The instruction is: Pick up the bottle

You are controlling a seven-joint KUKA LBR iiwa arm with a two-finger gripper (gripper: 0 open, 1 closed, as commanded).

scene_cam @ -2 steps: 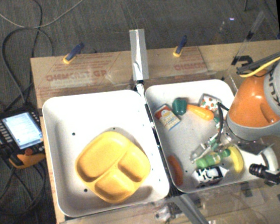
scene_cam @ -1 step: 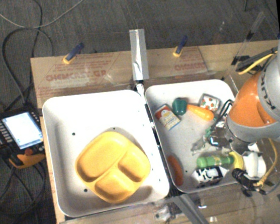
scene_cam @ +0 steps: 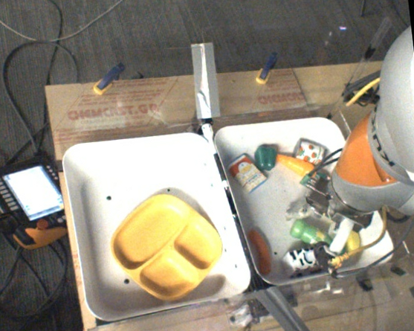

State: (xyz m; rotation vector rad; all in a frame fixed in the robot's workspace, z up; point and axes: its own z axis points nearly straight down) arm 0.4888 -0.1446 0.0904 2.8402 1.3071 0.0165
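A small green bottle (scene_cam: 303, 230) lies in the lower part of the right bin (scene_cam: 271, 202). My gripper (scene_cam: 319, 213) is low over the bin, directly above and slightly right of the bottle, and hides the bottle's right end. I cannot see whether the bottle is between the fingers. The grey wrist with its orange band (scene_cam: 360, 164) reaches in from the right.
The right bin also holds a small orange-and-white carton (scene_cam: 247, 172), a dark green piece (scene_cam: 266, 157), an orange carrot (scene_cam: 296, 162), a spotted box (scene_cam: 310, 148), a red sausage (scene_cam: 259, 246), a black-and-white toy (scene_cam: 302, 258) and a yellow item (scene_cam: 352, 240). A yellow divided plate (scene_cam: 167, 245) lies in the left bin (scene_cam: 89, 183).
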